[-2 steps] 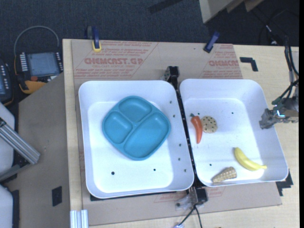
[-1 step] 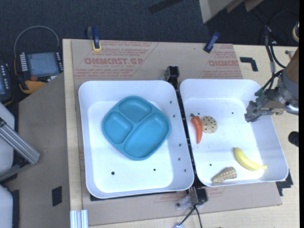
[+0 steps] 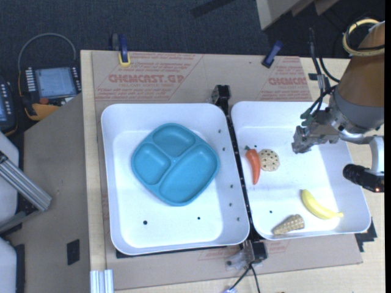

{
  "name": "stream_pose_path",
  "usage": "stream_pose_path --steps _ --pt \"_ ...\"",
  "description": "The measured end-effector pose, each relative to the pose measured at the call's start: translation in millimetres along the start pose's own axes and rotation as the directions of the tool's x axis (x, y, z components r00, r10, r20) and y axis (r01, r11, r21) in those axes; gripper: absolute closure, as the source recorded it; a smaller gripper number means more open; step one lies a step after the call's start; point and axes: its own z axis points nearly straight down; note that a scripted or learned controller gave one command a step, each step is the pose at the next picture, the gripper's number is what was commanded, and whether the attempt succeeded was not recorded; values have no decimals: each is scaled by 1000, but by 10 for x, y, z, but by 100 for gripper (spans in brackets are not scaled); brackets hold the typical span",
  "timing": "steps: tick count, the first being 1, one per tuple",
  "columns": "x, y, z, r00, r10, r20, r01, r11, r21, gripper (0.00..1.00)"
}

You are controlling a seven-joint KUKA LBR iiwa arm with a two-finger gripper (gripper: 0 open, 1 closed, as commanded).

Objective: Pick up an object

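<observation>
**Gripper over the right bin, nothing in it**

You have the gripper (image 3: 303,140) hanging above the right bin (image 3: 351,221), near its upper right part — whether it is apart or together you cannot tell from this slant, and nothing shows between its tips.

Your candidates all lie in that bin. The carrot (image 3: 253,166) lies close to the left wall, with the speckled cookie (image 3: 268,160) touching its right side. The banana (image 3: 319,206) lies lower right, and the ice-cream cone (image 3: 289,224) sits near the front rim — both well apart from the gripper.

The left bin (image 3: 122,224) holds a blue divided plate (image 3: 175,163).
</observation>
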Motion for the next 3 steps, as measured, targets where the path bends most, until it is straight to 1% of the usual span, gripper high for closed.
stream_pose_path --steps 1,2,3 --pt "548 180 102 1000 3 1 -3 1000 -2 100" --pt "967 363 181 1000 2 2 -2 1000 -4 100" --pt "1555 498 110 1000 -1 0 1 1000 -5 100"
